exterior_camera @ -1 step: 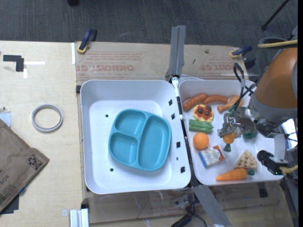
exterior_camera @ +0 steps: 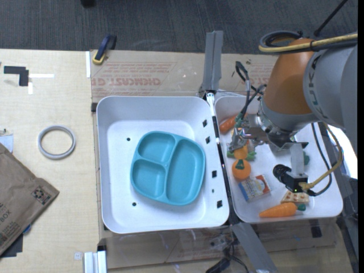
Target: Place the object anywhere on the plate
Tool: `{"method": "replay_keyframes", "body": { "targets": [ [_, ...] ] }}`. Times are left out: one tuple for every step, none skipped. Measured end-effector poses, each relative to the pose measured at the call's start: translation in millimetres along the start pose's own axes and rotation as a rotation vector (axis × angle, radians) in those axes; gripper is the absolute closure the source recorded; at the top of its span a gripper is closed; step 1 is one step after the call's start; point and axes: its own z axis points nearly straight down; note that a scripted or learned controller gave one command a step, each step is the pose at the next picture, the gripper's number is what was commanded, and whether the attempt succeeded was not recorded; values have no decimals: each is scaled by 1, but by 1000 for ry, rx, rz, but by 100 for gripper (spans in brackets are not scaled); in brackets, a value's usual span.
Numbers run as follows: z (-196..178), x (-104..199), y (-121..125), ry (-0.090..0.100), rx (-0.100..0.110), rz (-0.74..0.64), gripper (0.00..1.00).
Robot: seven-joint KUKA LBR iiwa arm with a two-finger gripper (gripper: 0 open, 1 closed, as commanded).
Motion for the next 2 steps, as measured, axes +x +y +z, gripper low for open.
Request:
{"method": "replay_keyframes", "body": {
  "targets": [
    [-46, 71, -2, -1, -2, -226, 100],
    [-46, 71, -2, -1, -2, -227, 0]
  ]
}}
